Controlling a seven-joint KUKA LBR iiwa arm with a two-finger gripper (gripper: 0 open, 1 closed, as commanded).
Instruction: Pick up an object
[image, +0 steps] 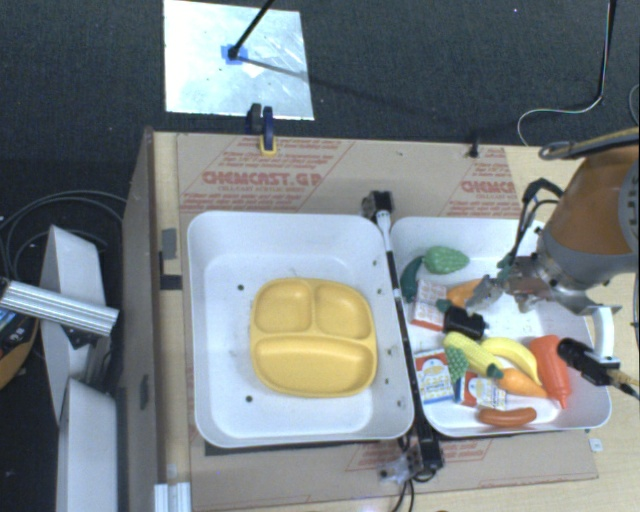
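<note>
Small orange toy piece (462, 293) in the right white bin (600, 408), upper middle, long axis running left-low to right-high, right end pointing at the grey two-finger gripper (490, 291). Just beside the claw tip, apparently touching or partly under it; not seen between the fingers. Whether the claw stands open or closed: cannot tell, tip too small and blurred.

Below the orange piece, a black blocky object (464, 323) touching a yellow plastic banana (508, 351) lying left-high to right-low. Left of the banana, a yellow-and-green toy corn cob (460, 357); beneath it, an orange toy carrot (522, 382), a red toy sausage (506, 416) along the bin's front wall. Right of the banana, a red-orange toy pepper (552, 367). Above, near the back wall, a green toy leaf vegetable (444, 261). Printed white cards (434, 380) flat on the bin floor.

Left white bin (215, 300) alongside, bearing a yellow divided plastic plate (312, 335) at its middle.
</note>
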